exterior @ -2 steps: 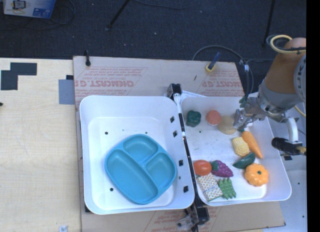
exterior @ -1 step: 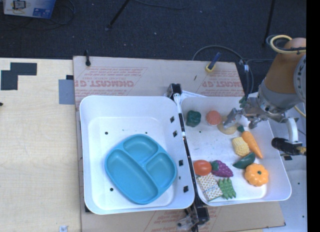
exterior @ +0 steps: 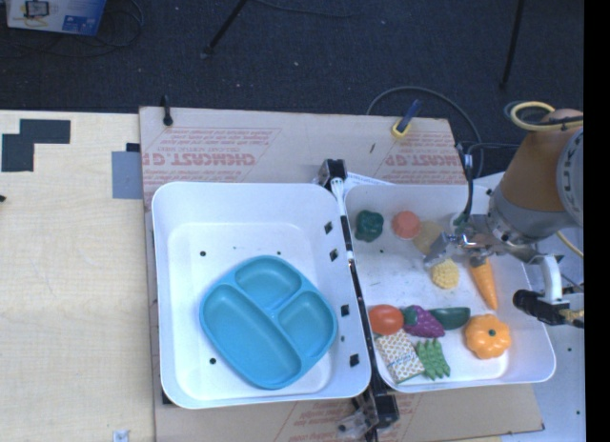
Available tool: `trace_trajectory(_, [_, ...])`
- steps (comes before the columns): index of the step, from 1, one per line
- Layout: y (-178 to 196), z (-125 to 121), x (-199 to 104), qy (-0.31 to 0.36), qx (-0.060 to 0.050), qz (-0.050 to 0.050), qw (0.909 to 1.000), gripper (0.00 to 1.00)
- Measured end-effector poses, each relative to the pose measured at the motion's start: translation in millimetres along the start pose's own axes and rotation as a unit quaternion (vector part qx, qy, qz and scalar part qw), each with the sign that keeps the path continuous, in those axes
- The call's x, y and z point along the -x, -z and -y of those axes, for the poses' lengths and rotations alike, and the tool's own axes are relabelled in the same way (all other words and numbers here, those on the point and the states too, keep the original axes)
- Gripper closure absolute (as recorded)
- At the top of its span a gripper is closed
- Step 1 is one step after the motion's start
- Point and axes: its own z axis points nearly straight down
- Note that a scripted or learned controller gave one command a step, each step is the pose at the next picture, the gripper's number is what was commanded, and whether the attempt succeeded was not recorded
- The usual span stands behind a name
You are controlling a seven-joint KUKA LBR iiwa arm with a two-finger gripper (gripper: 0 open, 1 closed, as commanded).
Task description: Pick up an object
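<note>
A yellow knobbly toy corn cob (exterior: 444,274) sits just below the metal hand (exterior: 456,243); we cannot tell its grip state.

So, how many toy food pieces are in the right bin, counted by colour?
Green: 3, a pepper, a cucumber, a bunch of grapes
Orange or red: 4, a ball, a carrot, a tomato, a pumpkin
Yellow: 1, a corn piece
Purple: 1, an eggplant
Beige: 1, a cracker
Total: 10

Arm reaches in from right; pincer (exterior: 448,250) pointed downward, low.
</note>
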Motion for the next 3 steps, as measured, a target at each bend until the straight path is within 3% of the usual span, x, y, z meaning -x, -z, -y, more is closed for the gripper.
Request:
trace_trajectory(1, [-14.4,42.6,-66.7,-0.002,-0.002,0.002,1.0000,0.00])
trace_trajectory(2, [-16.8,-50.1,-110.4,-0.003,-0.008,0.002,1.0000,0.00])
trace_trajectory(3, [82.2,-52.2,-165.5,-0.001,-0.004,0.003,1.0000,0.00])
